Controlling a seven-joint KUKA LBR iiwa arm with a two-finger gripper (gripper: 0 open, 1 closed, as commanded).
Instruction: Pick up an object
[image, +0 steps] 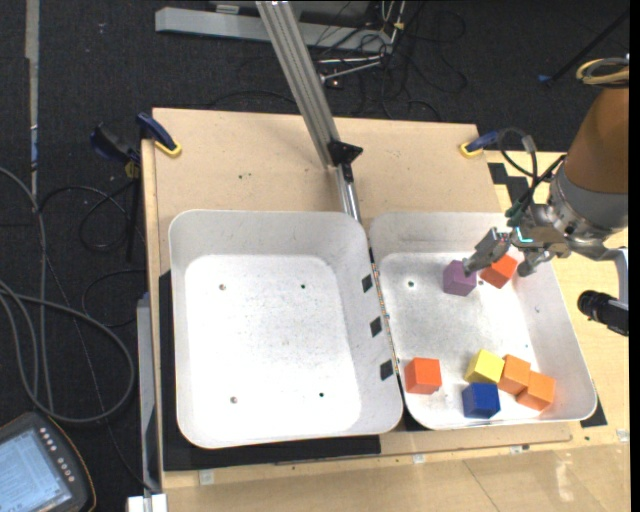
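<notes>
Gripper low over far end of right bin; fingers spread, one either side of red-orange block. Block sits in gap, on or just above bin floor; contact with fingers not resolvable. Purple block just beside, on view-left, apart from near finger. Judgement: red-orange block is target, directly below wrist, no lateral offset needed. Risk: view-left finger nudging purple block on closing. Other blocks clustered at near end, well apart.

Even overhead light, soft shadows, slight blur, bins bright, no glare
</notes>
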